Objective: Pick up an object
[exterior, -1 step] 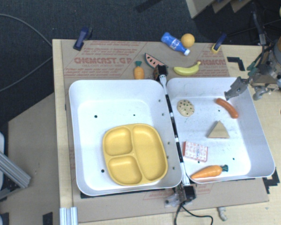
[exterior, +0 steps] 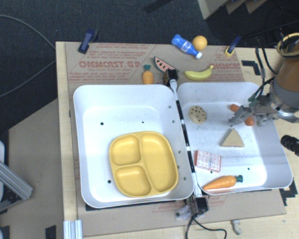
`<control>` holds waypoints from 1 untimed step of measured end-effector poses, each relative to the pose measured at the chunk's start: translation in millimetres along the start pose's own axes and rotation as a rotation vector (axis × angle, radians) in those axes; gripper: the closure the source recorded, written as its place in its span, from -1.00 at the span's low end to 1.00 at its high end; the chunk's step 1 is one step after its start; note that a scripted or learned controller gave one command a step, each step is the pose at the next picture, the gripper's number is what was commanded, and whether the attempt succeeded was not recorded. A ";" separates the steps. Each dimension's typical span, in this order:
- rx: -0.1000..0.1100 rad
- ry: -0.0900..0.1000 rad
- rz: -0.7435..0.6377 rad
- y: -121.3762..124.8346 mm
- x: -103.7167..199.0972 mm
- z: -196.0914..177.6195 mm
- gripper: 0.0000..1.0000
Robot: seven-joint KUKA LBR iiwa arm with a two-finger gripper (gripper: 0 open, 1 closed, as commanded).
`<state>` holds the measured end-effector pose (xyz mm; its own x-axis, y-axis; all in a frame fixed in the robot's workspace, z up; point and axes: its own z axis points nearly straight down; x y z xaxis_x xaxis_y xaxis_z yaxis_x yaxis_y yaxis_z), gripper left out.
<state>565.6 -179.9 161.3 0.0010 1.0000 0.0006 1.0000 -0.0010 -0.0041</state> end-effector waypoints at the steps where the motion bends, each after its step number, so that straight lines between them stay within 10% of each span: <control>1: -0.001 0.000 0.000 -19.3 -16.8 73.8 -1.00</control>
<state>546.1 -196.6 87.5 0.0008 1.0000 0.0011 1.0000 -0.0008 -0.0032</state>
